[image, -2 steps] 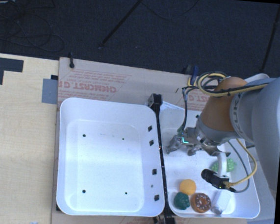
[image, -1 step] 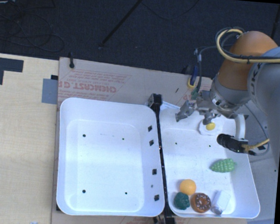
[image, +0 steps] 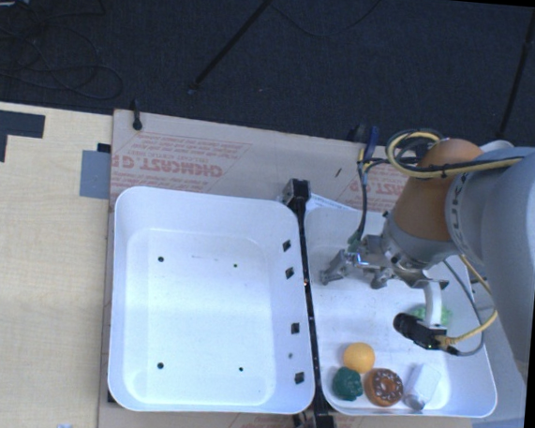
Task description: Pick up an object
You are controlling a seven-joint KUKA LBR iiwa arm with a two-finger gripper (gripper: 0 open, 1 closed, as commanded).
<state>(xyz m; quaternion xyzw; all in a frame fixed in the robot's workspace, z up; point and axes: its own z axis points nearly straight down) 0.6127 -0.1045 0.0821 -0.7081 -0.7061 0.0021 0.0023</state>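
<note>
Above the right bin [image: 328, 323] the jaws stand wide and hold nothing; the orange ball [image: 359, 356], green lump [image: 347, 384] and brown donut [image: 383, 387] lie near, unpicked.

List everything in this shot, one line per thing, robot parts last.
left bin: one, white, left part of the cardboard
right bin: one, white, beside it, under the arm
ball: one, orange-yellow, right bin, near end
green lump: one, dark green, right bin, just nearer than the ball
doughnut: one, brown, right bin, right of the green lump
pale object: one, whitish, right bin, right of the doughnut; kind unclear
green bit: one, bright green, right bin, partly hidden; kind unclear
cardboard sheet: one, brown with red print, beneath both bins
arm: one, grey with orange band, entering from the right
gripper: one, metallic, over the right bin's far part, holding nothing
</note>
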